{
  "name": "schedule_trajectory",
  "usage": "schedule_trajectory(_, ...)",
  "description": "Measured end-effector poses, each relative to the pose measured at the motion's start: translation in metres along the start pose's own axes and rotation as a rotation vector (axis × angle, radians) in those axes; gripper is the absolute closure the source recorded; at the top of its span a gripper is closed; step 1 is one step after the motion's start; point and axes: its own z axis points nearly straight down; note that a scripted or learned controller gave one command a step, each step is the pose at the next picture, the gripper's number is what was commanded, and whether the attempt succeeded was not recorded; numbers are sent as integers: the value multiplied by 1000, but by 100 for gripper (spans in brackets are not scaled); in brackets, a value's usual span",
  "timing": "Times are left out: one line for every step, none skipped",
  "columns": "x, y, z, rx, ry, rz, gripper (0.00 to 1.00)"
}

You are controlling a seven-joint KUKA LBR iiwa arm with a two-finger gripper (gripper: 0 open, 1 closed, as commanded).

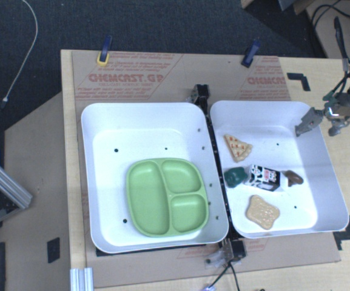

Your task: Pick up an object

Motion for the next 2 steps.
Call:
schedule_trajectory(-8,-5,49,-2,-1,1,0)
schedule_trajectory(-10,-4,91,-1,0,0,0)
